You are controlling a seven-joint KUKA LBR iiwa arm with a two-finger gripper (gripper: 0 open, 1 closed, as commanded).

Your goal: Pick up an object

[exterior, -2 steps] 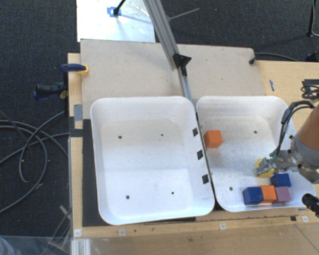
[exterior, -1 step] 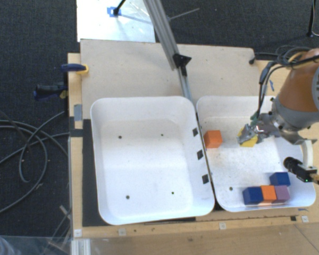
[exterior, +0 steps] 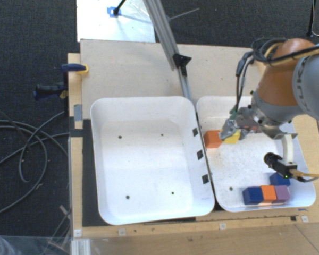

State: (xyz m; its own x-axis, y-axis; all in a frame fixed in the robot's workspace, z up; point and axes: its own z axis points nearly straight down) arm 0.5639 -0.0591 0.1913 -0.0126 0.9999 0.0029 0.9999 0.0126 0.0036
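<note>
Gripper working over the yellow block in the right bin

We are seeing the gripper point(exterior: 233, 132) closing its fingers on a yellow block point(exterior: 232, 137), which is lying in the right bin point(exterior: 215, 106) just beside an orange block point(exterior: 212, 139); blue, orange and purple blocks are sitting along the near wall.

In the right bin point(exterior: 239, 169) the gripper point(exterior: 229, 130) sits low over a yellow block point(exterior: 233, 137), with an orange block point(exterior: 212, 139) just beside it. Nearer that bin's front edge (close together) lie blue point(exterior: 252, 195), orange point(exterior: 269, 194) and purple point(exterior: 281, 194) blocks.
</note>
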